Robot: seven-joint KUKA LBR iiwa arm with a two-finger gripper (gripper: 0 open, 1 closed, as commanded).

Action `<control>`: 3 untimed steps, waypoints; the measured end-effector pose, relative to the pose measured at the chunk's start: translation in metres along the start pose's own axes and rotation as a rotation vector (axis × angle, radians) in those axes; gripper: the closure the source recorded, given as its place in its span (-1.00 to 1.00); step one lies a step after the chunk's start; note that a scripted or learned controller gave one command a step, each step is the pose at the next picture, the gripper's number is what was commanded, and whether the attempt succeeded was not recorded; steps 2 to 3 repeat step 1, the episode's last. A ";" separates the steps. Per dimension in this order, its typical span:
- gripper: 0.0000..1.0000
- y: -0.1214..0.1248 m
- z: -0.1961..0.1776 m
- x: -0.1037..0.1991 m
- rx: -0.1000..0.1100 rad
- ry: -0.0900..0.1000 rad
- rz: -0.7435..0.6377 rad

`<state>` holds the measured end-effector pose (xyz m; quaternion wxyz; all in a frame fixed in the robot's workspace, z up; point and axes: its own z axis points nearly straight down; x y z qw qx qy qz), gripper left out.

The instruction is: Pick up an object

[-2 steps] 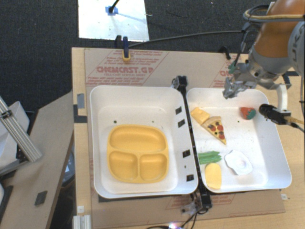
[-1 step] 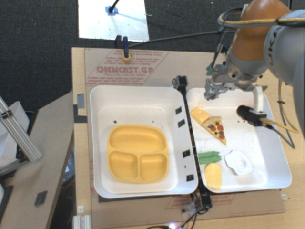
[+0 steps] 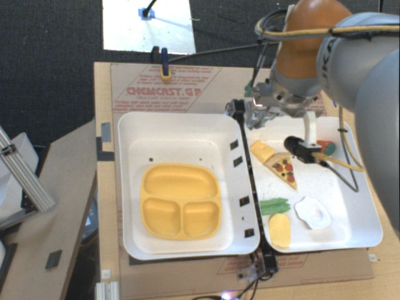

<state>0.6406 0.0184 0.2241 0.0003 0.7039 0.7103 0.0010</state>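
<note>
While end effector (image 3: pixel 255 112) hovers at far left corner of right bin (image 3: pixel 353 214), grip state cannot be told; pizza slice (image 3: pixel 282 166) nearby.

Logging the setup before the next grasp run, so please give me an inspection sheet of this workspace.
Surface: bench under a printed sheet, with left bin and right bin side by side.
Job's things: right bin holds pizza slice, yellow wedge, green piece, yellow oval piece, white flat piece, red piece; left bin holds yellow divided tray.
Clutter: blue clamp at the bench's back edge.
Grippers: tool above the back of the divide between bins; no object seen in it.
Cables: black loops at the wrist.
Surroundings: white sheet behind; metal rail at left.
</note>
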 end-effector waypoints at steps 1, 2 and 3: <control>1.00 -0.005 -0.005 0.057 0.000 0.000 0.000; 1.00 -0.005 -0.005 0.057 0.000 0.000 0.000; 1.00 -0.005 -0.005 0.057 0.000 0.000 0.000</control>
